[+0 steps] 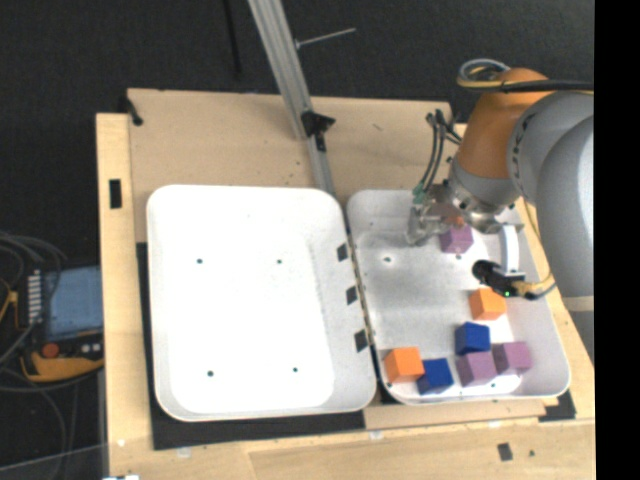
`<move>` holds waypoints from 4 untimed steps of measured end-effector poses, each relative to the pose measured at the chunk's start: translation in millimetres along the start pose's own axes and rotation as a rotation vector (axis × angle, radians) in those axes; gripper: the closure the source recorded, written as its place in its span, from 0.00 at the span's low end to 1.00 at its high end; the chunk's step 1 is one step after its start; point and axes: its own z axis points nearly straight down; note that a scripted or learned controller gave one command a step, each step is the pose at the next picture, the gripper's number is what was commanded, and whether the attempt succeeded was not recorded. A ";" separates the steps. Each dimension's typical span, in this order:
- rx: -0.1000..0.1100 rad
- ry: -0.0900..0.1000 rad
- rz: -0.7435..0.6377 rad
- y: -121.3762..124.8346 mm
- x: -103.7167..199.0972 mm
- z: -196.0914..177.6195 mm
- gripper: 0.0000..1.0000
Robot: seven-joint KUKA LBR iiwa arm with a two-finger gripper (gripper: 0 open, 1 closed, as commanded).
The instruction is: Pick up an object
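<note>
My gripper (436,224) hangs over the far part of the right bin (400,288), below the orange band of the arm. A small purple block (458,237) sits right against the gripper's right side; whether it is held is hidden by the wrist. Other blocks lie along the near and right side of this bin: an orange block (487,304), a blue block (473,337), two purple blocks (477,367) (516,356), another orange block (404,364) and another blue block (435,376).
The left bin (245,298) lies beside the right one, joined by black clips. A slanted metal rail (290,78) runs down to the bins' far edge. A black cable end (492,272) with a green light hangs from the arm.
</note>
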 end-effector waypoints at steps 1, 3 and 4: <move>-0.003 0.002 -0.007 11.2 3.1 -53.5 1.00; -0.002 0.001 -0.007 11.9 -0.4 -144.7 1.00; 0.004 0.002 -0.009 -4.3 49.2 -132.9 1.00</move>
